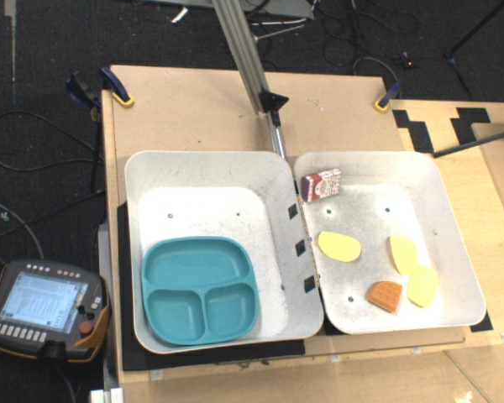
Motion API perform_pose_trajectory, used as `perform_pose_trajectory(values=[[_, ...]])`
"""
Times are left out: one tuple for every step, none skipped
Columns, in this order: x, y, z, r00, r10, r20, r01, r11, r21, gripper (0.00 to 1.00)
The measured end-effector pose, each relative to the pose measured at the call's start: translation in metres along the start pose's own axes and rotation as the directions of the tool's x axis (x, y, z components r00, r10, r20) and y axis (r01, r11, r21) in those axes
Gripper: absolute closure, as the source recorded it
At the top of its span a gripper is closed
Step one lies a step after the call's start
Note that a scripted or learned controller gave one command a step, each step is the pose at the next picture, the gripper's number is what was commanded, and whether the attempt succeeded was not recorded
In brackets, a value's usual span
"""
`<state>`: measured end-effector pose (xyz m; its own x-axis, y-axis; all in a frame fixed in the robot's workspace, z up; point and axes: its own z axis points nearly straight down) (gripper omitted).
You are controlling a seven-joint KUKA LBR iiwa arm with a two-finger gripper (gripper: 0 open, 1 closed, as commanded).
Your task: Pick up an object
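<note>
The right bin (454, 225) holds a small carton (321, 185) close to its upper-left rim; three flat yellow pieces (339, 247) and an orange waffle (385, 295) lie lower — open floor between; the left bin (151, 183) carries a smooth teal divided tray (200, 290).

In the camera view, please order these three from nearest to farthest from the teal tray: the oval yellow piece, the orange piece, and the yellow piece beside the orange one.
1. Oval yellow piece, in the left part of the right bin, nearest the teal tray.
2. Orange piece, near the bin's front.
3. Yellow piece, just right of the orange one.
</note>
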<state>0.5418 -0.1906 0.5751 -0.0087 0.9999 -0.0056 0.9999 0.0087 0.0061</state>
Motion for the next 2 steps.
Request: perform_pose_trajectory(values=[[0.0000, 0.0000, 0.0004, 1.000, 0.000, 0.000, 0.000, 1.000, 0.001, 0.00], [0.0005, 0.0012, -0.0096, 1.000, -0.002, 0.001, 0.002, 1.000, -0.001, 1.00]])
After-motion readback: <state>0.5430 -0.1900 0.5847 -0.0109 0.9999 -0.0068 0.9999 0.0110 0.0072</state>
